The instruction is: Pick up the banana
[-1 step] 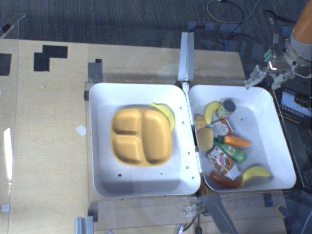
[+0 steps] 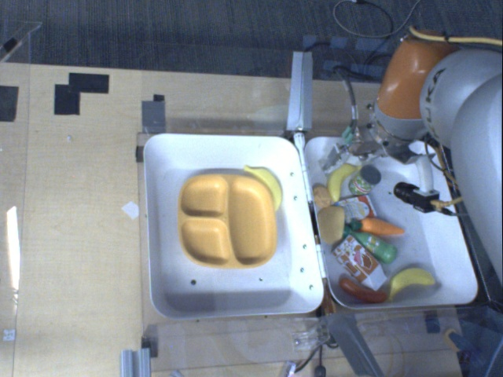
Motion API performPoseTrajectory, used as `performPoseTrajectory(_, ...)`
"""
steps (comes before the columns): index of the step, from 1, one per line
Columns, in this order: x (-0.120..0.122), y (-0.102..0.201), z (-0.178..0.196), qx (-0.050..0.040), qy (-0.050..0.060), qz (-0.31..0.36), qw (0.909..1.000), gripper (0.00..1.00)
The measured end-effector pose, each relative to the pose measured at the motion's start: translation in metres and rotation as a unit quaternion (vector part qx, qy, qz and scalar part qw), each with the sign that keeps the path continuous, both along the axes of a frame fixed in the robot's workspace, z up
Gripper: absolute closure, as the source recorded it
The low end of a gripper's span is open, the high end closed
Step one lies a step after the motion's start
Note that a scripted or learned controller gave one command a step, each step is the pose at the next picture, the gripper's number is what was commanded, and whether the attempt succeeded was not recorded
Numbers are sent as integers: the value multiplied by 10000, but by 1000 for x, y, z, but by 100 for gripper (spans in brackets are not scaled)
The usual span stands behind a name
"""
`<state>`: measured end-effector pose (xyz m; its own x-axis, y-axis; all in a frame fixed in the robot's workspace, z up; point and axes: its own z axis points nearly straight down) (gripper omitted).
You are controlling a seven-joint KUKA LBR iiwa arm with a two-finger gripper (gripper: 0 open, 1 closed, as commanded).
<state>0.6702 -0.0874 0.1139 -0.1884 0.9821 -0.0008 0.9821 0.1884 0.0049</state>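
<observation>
A pale wooden counter point(image 2: 78, 234) stood on dark grey carpet point(image 2: 157, 14) and bore two shallow white bins: the left bin point(image 2: 157, 234) held one smooth yellow three-part tray point(image 2: 228, 218) with one banana point(image 2: 267, 183) at its upper right edge. The right bin point(image 2: 464, 277) held two more curved bananas, one point(image 2: 339, 181) just under the claw point(image 2: 357, 144) and one point(image 2: 409, 281) at the lower right, among a carrot point(image 2: 381, 227), a printed packet point(image 2: 357, 261) and other small items. Whether the claw was wide or narrow could not be told.

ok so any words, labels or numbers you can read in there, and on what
None can be read.
Red and white packet in the right bin: printed, too blurred to read.
Round lidded tub by the banana: label too small to read.
</observation>
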Motion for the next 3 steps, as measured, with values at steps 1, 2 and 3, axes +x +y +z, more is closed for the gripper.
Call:
performPoseTrajectory(1, -33, -7, -25, -3, -29, 266, 9996, 0)
performPoseTrajectory(2, -33, -5, -14, 13, -18, 266, 9996, 100)
performPoseTrajectory(3, -55, -39, 64, 2, -5, -1387, 9903, 100)
